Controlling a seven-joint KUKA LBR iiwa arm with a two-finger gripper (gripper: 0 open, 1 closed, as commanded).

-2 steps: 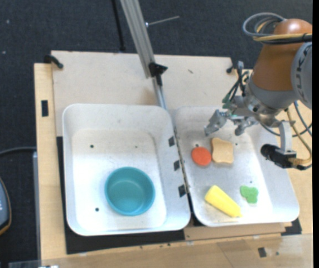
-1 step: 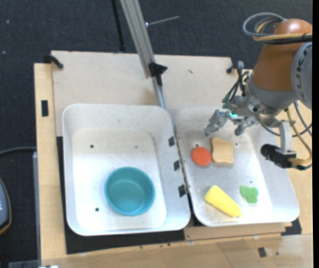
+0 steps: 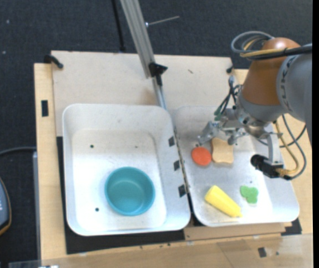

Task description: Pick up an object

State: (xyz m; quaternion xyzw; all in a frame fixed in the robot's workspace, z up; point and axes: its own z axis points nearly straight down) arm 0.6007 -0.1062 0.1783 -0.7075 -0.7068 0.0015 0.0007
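In the right bin (image 3: 233, 178) lie a tan block (image 3: 223, 153), an orange-red ball (image 3: 202, 156) touching its left side, a yellow oblong piece (image 3: 222, 200) near the front, and a small green piece (image 3: 249, 194). My gripper (image 3: 221, 135) hangs low over the bin's back half, just behind the tan block's far edge. Its fingers look spread, one toward the ball's side and one to the right of the block. Nothing sits between them. The wrist hides the bin floor behind the block.
The left bin (image 3: 92, 133) holds a teal bowl (image 3: 129, 190) near its front. A slanted metal pole (image 3: 140, 32) rises from the back, between the bins. Cables and a black fitting (image 3: 266, 165) hang off the wrist at the right.
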